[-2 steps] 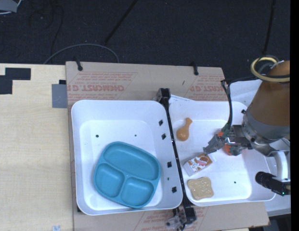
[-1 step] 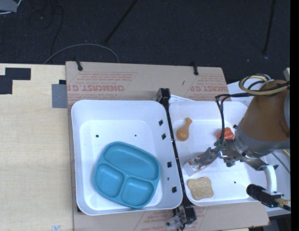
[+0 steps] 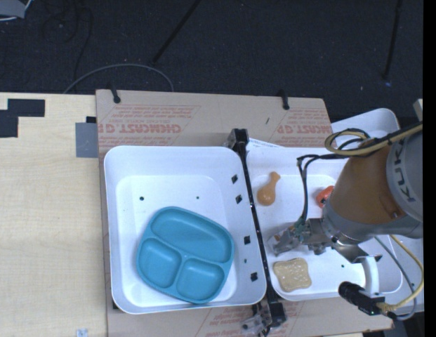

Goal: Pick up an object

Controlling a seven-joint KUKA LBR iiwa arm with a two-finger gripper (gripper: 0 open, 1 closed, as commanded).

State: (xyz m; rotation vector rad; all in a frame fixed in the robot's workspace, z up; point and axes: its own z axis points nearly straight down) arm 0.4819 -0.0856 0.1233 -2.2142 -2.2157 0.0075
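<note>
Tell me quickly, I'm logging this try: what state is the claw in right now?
Claw: cannot be told. It sits low in the right bin, just above the tan bread-like piece; nothing shows held in it.

One fixed camera watches me from above, tilted so it looks down on the counter at a slant. It sits far enough back to take in both white bins, the left bin and the right bin, with dark floor beyond. My arm enters from its right side.
</note>
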